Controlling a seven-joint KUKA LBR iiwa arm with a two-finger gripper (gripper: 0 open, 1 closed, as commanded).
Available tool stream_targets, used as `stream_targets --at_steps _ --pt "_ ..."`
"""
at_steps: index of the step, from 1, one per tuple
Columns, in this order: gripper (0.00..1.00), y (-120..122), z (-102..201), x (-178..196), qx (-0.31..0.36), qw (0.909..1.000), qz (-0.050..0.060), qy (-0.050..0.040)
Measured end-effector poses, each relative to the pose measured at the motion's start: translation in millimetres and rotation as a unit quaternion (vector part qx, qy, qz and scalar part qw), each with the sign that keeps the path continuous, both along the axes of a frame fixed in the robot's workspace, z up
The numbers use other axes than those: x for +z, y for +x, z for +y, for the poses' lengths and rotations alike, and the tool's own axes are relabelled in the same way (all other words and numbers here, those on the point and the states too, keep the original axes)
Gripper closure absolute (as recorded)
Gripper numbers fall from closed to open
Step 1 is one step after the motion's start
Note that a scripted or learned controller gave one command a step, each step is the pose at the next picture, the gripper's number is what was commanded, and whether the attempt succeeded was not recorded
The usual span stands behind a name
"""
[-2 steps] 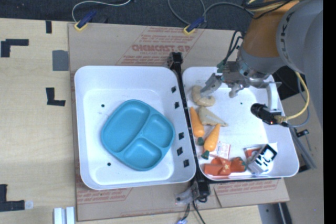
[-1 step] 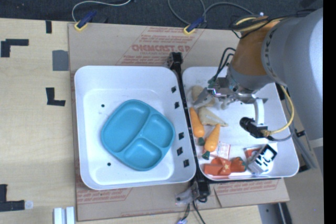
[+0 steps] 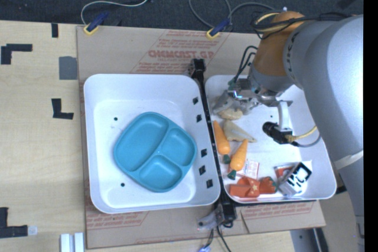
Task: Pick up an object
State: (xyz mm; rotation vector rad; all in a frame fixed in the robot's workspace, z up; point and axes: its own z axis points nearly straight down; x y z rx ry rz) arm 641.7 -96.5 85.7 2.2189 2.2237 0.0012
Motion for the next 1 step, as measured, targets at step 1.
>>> stream_targets --at_steps 1 --pt "1.00 0.0 1.0 9.3 0.001 1.0000 0.000 0.0004"
